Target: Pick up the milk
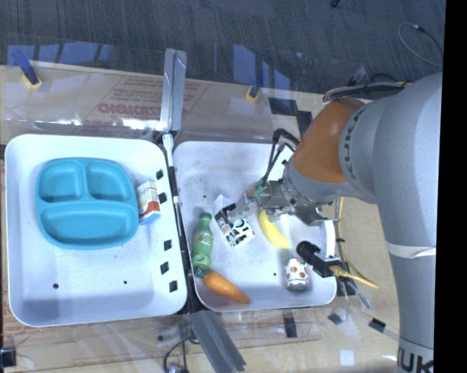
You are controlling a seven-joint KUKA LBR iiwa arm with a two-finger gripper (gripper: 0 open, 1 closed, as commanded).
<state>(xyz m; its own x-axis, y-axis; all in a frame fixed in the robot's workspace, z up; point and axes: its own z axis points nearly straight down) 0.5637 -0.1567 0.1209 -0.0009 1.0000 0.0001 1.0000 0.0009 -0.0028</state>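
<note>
In the camera view, the boxy milk carton (236,229), printed in black-and-white patches, is seen lying tilted in the smooth white right bin (189,173), between a slim green bottle (202,243) and a curved yellow banana (274,229). The claw (256,199) is poised just above the carton; whether it is spread cannot be told. A tapered orange carrot (224,288) and a small printed can (296,273) are seen nearby.

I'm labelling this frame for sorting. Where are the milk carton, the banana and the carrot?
milk carton (236,229), camera view, on its black-and-white printed side.
banana (275,231), camera view, on the middle of its curve.
carrot (225,288), camera view, on its orange body.
</note>
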